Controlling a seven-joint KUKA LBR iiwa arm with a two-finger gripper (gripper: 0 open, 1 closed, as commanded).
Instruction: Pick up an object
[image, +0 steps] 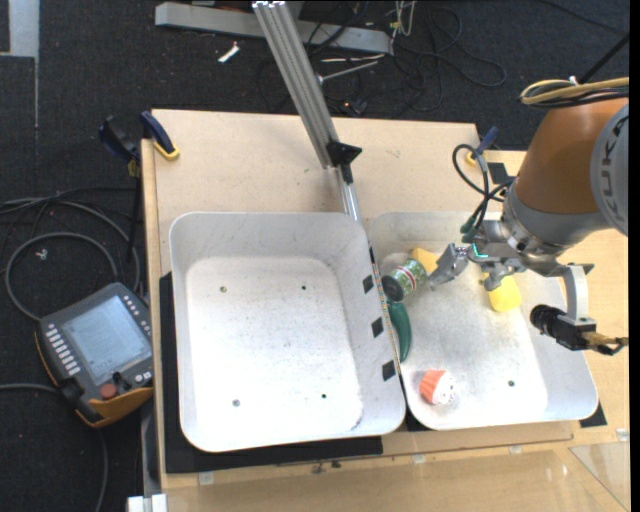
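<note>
The grey-and-orange arm (570, 180) leans over the right bin (560, 395), its gripper (470, 262) low; whether the fingers are open cannot be told. A yellow block (503, 293) lies just beside them, a green-labelled can (403, 278) left, an orange-white toy (436, 387) well below.

Four small objects are lying in the right bin (560, 400). A green and white can-like cylinder (404, 277) is resting on its side near the bin's left wall, its round end facing left. Just beside it, toward the back, a yellow piece (427, 260) is peeking out. A dark green curved object (401, 328) is stretching along the left wall below the cylinder. A yellow block (503, 293) is sitting near the middle, and an orange and white object (435, 387) is lying toward the front.
</note>
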